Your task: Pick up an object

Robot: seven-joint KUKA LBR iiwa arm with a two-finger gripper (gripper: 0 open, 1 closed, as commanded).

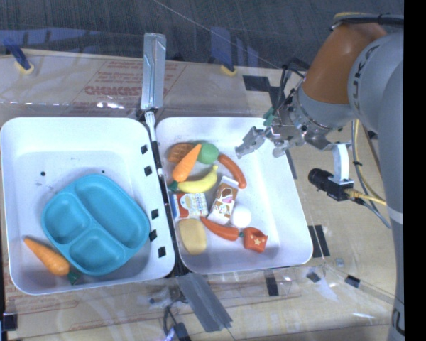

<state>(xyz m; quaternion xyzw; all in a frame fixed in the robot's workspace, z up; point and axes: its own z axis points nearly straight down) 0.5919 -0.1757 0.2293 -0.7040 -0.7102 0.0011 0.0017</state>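
Observation:
My gripper [263, 145] hangs over the upper right part of the right bin [291, 212], open, with nothing between its fingers. Just left of it and below lie a red sausage [233, 170], a carrot [186, 162] and a green piece [208, 153]. Further down the bin are a yellow banana [199, 183], a small carton [224, 201], a white egg [240, 217], a red pepper [220, 228], a red strawberry-like piece [255, 240] and a tan lump [192, 235].
The left bin [28, 141] holds a blue divided plate [94, 222] and an orange carrot [46, 256] at its lower left. A grey divider bar [153, 69] stands between the bins at the back. The arm's cables [341, 180] hang beside the right bin's right wall.

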